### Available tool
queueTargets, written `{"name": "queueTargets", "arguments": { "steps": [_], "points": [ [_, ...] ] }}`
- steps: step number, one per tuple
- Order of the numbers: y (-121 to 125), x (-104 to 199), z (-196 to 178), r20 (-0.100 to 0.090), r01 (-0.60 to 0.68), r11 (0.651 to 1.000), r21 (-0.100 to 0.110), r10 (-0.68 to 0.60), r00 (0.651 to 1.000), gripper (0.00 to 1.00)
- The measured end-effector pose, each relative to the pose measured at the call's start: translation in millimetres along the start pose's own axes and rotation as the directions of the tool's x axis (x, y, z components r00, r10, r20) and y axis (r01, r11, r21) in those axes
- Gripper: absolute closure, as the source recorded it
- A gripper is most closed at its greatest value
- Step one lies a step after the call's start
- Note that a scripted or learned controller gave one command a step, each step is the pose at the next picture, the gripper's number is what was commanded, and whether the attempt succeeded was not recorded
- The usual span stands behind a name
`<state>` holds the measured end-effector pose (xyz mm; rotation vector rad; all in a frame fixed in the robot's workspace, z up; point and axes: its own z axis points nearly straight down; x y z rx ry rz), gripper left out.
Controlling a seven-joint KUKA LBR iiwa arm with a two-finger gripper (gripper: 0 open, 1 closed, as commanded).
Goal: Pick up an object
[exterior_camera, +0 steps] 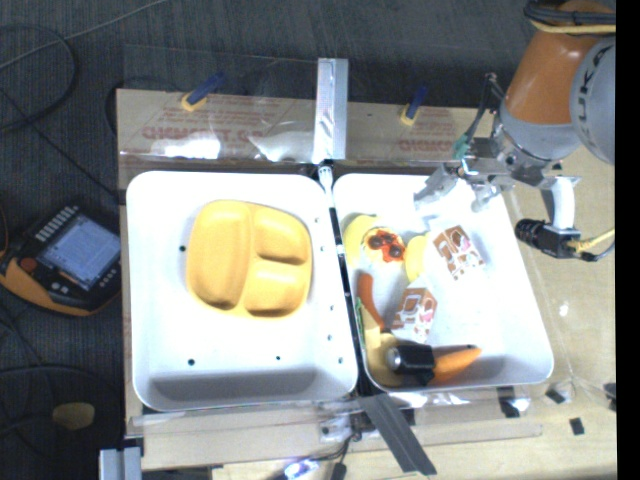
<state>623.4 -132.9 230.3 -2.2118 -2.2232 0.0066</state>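
We take the small patterned boxes as likely targets: one box [455,250] lies flat near the middle of the right bin [530,308], another [414,310] just below it, with a banana [372,243], a carrot [455,360] and a black cylinder [410,358] crowded along the bin's left and near walls. The gripper [462,180] hovers over the far edge, above and beside the upper box, gripping nothing; whether its jaws are apart we cannot tell. The left bin [150,298] holds a yellow divided tray [248,256].
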Motion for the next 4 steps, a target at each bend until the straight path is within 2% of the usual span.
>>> {"name": "queueTargets", "arguments": {
  "steps": [1,2,3,4],
  "points": [
    [-10,-8,125,0.003,-0.017,1.0,-0.023,0.017,1.0,0.0],
    [-39,-12,129,0.004,-0.031,0.998,-0.047,0.032,0.999,0.0],
    [-38,-9,121,-0.003,-0.027,0.999,-0.043,0.027,1.0,1.0],
    [-44,41,9,0.003,-0.196,0.981,0.001,0.196,0.981,1.0]
  ]
}}
